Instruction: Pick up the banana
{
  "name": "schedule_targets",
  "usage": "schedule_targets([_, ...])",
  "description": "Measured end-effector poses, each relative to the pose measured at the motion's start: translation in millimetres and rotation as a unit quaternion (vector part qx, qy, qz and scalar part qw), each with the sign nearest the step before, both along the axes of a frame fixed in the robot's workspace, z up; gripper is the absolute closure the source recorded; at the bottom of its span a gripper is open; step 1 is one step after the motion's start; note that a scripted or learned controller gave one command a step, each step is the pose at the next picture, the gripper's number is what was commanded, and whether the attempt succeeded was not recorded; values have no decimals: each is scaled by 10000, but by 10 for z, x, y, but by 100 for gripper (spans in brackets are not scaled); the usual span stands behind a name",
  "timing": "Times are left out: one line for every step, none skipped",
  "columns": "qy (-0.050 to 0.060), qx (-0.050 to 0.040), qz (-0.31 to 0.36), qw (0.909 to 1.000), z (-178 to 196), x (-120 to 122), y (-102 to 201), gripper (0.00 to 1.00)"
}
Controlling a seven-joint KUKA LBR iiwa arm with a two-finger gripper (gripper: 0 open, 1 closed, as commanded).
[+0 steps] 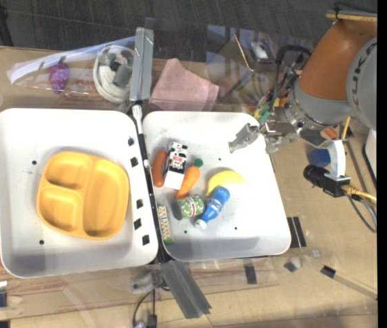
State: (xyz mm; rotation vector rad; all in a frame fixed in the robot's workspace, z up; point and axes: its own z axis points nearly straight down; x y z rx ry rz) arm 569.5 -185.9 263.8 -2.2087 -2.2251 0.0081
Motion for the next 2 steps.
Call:
schedule_targets([13,0,-1346,9909,-964,136,-220,0])
schedule_targets([-11,-6,-1471,9891,-1742,251,-153,0])
